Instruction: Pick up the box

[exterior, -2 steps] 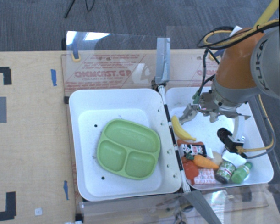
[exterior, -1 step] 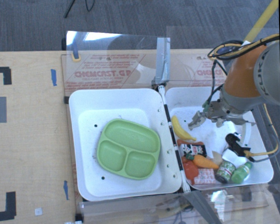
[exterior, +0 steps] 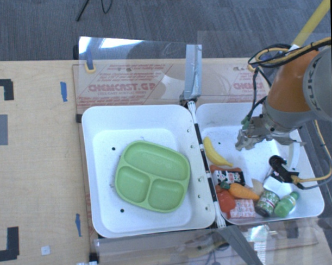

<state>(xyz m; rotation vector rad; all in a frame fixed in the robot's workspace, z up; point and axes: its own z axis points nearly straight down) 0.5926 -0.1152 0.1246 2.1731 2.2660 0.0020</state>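
Note:
The box [exterior: 231, 177] is a flat red, white and black carton lying at the front left of the right bin [exterior: 230, 117]. An orange carrot [exterior: 243, 191] and a red pepper [exterior: 225, 200] lie across it, hiding its middle. My gripper [exterior: 249, 140] hangs over bare bin floor behind the box and to its right, apart from it, with the grey and orange arm reaching in from the right. Nothing shows in its grasp.
A yellow banana [exterior: 214, 153] lies just behind the box, near the bin's left wall. A can [exterior: 266, 202] and a green bottle [exterior: 286, 204] sit at the front right. The left bin [exterior: 101, 131] holds a green divided plate [exterior: 152, 176].

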